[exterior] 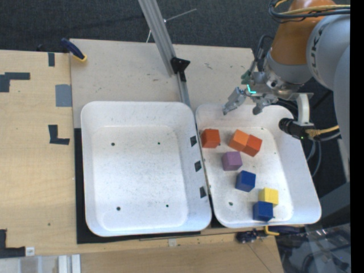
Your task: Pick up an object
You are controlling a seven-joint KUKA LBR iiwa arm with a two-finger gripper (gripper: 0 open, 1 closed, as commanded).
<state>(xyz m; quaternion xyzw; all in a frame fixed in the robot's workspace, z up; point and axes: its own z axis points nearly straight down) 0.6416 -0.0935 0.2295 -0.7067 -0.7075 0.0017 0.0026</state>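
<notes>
Six blocks lie in the right bin point(296, 169). Nearest: a blue block point(263, 210) touching a yellow block point(269, 195) just behind it. Next back: another blue block point(245, 181), then a purple block point(231, 161). Farther: a red block point(211, 138) at the left wall, and an orange block point(246, 142). Left bin point(136, 166) beside it on the worktop point(34, 152). Farthest: gripper point(245, 103) over the right bin's back rim, fingers spread apart, nothing between them.

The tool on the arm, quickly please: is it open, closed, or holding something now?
Tool: open, fingers spread, nothing between them; it hangs above the far end of the right bin.
</notes>
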